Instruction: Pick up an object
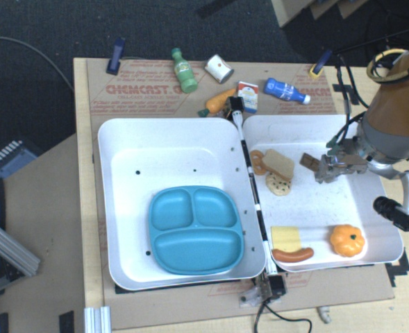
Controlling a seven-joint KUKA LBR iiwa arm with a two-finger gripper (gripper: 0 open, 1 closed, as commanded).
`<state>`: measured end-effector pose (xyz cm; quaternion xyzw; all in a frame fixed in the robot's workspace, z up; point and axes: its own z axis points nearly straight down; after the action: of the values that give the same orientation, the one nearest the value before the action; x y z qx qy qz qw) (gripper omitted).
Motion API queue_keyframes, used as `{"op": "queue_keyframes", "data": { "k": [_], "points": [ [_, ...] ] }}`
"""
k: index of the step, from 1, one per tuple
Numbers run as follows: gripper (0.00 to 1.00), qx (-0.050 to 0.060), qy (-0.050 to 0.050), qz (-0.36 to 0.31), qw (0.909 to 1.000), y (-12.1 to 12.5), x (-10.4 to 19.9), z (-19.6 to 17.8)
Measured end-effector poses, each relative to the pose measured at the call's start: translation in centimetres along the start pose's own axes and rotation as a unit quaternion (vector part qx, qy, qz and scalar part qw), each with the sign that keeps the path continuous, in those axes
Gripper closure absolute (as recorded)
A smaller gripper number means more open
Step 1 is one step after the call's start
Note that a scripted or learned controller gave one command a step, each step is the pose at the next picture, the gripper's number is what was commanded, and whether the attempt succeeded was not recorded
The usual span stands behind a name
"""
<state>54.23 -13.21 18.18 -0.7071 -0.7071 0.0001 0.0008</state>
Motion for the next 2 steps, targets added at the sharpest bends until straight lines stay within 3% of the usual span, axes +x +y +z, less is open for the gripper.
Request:
{"op": "queue_keyframes", "data": {
  "k": [2],
  "points": [
    [1.0,-0.002,-0.001,0.0,1.0,-0.4,0.0,-2.5]
  ]
}}
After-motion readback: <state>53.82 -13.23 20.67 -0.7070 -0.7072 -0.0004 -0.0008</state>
